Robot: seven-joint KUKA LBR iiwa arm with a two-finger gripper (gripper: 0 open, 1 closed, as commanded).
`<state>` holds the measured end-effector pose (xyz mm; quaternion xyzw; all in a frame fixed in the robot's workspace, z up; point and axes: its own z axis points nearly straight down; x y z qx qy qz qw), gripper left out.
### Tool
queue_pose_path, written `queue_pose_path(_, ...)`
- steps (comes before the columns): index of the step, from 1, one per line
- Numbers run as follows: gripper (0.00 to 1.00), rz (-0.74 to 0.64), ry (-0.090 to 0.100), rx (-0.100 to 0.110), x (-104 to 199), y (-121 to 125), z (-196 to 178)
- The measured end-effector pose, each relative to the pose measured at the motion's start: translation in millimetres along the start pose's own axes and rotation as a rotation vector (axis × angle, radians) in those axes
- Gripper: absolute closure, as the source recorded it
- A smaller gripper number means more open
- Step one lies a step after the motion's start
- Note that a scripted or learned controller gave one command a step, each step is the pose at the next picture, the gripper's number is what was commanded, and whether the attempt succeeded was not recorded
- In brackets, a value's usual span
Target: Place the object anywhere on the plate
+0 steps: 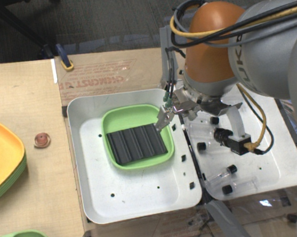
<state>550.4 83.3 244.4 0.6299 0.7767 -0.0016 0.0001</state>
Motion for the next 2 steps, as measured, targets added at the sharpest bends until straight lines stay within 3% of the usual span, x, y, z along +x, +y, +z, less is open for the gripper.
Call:
queue_pose_path(1,0.00,0.037,0.000,0.003,-47.2,10.5,27.6)
queue_pose_path(2,0.00,0.079,0.001,0.000,-25.1,6.0,5.9)
